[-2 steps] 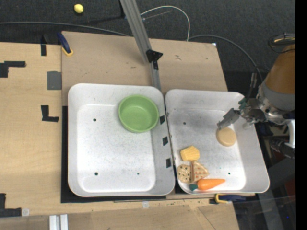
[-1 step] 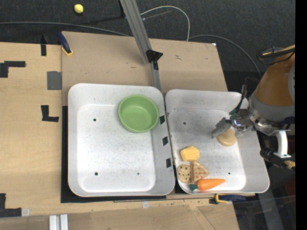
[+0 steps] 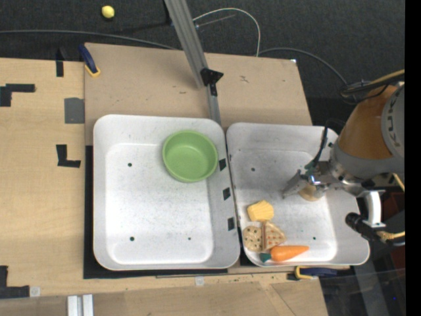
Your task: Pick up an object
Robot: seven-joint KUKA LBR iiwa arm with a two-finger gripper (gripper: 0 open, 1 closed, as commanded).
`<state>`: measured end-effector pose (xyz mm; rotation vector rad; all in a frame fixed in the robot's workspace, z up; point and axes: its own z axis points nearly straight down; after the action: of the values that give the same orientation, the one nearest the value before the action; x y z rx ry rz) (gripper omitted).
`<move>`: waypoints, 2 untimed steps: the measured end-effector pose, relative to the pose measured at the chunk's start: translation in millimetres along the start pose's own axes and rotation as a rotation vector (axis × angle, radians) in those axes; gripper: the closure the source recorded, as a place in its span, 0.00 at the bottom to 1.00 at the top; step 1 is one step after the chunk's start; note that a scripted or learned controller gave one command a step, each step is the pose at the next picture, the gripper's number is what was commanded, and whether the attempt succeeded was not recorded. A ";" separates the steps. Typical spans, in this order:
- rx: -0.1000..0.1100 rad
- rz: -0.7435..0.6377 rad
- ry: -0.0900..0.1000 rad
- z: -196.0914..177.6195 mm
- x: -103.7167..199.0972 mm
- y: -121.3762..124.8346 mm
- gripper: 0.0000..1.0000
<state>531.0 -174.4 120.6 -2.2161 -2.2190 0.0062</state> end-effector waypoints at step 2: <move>-0.009 -0.001 -0.002 -54.9 4.5 4.0 1.00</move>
<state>535.3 -169.9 175.5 -2.2212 -2.2253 -0.0020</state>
